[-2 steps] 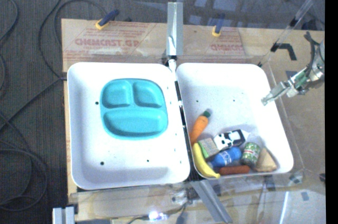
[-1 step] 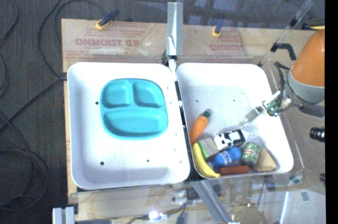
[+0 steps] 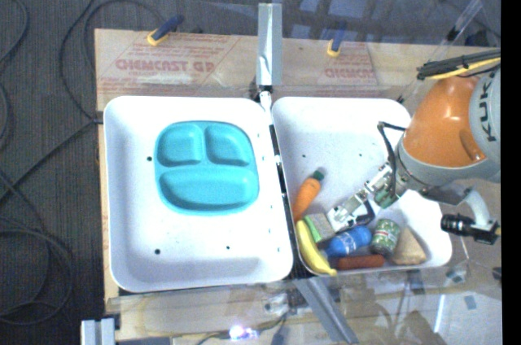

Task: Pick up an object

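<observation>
The right bin [image 3: 342,132] holds a pile along its near edge. In it are an orange carrot [image 3: 307,195], a yellow banana [image 3: 310,247], a blue bottle-like object [image 3: 350,240], a red sausage [image 3: 360,261], a green can [image 3: 386,234] and a tan wedge [image 3: 410,249]. My gripper [image 3: 348,211] reaches in from the right and hangs low over the pile. It sits just above the blue object, between the carrot and the can. The arm's orange band [image 3: 444,128] covers the bin's right side.
The left bin [image 3: 130,197] holds a turquoise three-compartment plate [image 3: 207,166]. A metal divider post [image 3: 264,50] stands behind the seam between the bins. The far half of the right bin is bare white floor. Cables lie on the carpet around the bench.
</observation>
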